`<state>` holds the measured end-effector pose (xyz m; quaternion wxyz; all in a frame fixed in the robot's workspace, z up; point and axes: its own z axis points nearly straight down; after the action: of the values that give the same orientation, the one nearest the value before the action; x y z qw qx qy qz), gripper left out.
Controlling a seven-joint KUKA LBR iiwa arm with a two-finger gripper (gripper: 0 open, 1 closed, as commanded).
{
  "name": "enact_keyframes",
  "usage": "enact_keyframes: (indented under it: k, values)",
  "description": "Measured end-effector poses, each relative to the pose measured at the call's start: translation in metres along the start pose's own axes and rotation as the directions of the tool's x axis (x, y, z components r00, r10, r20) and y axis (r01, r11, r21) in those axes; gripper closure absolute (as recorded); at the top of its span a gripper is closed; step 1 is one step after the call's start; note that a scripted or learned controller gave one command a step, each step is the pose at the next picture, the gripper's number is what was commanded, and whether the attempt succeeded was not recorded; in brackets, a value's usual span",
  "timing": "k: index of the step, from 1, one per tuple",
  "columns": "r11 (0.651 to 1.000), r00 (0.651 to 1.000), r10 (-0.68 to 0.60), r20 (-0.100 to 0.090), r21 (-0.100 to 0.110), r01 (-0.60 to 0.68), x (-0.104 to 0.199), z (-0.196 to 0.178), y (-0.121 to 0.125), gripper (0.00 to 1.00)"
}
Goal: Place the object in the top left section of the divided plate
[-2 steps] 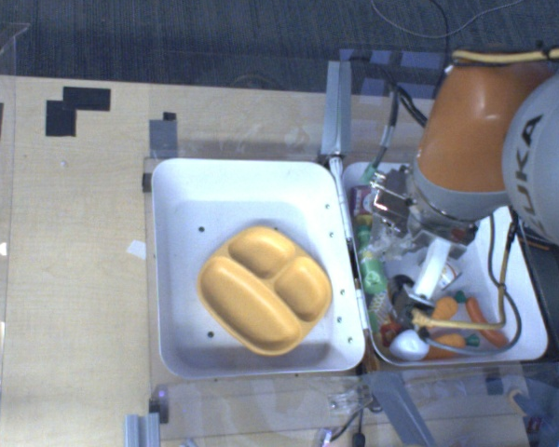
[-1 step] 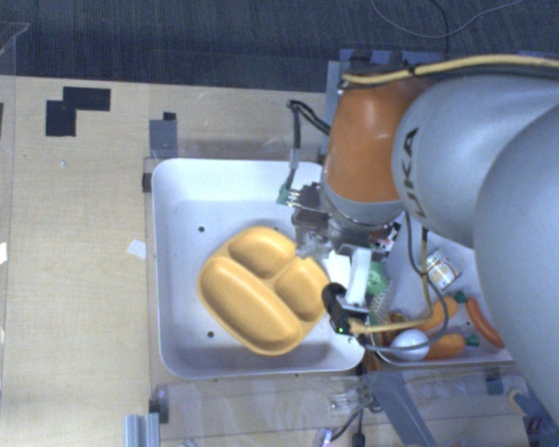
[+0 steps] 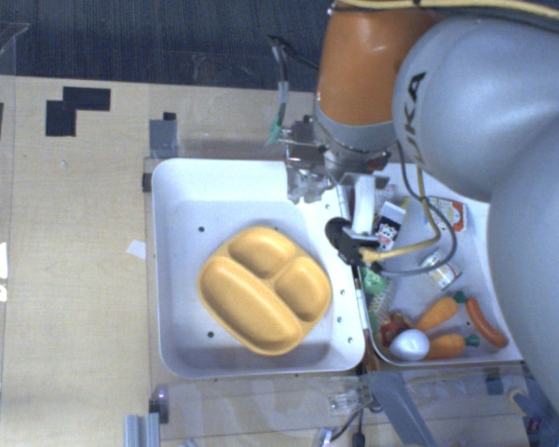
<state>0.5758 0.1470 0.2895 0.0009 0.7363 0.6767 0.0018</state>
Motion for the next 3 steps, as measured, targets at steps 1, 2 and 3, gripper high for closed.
enact_keyframes:
  k: [1,2,3]
  values:
    - [0.999,0.999,-0.054,0.001,0.004,0.054,-0.021,0.097,-0.063,1.00]
    - [0.978,0.978,0.208,0.001,0.002,-0.208,-0.121,0.105,-0.075,1.00]
    - [0.949,0.949,0.315,0.001,0.000,-0.315,-0.106,0.065,-0.079,1.00]
